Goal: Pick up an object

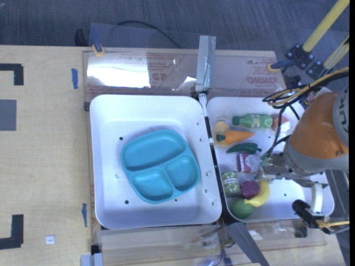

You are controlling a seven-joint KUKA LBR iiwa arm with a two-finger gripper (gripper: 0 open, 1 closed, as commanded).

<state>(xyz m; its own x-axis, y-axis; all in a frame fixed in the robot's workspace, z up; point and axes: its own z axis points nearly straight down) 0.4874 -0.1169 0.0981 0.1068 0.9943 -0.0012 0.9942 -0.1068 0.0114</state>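
Green lime (242,208) sits at the right bin's (324,201) near edge; the gripper (265,165) hovers above crowded toys, its jaws' state probably hidden—descend on one isolated item.

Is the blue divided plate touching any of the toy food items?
Apart. The camera view shows the blue plate alone in the left bin, with the toy food in the right bin.

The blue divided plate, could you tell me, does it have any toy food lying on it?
No, the blue divided plate lies bare in the left bin.
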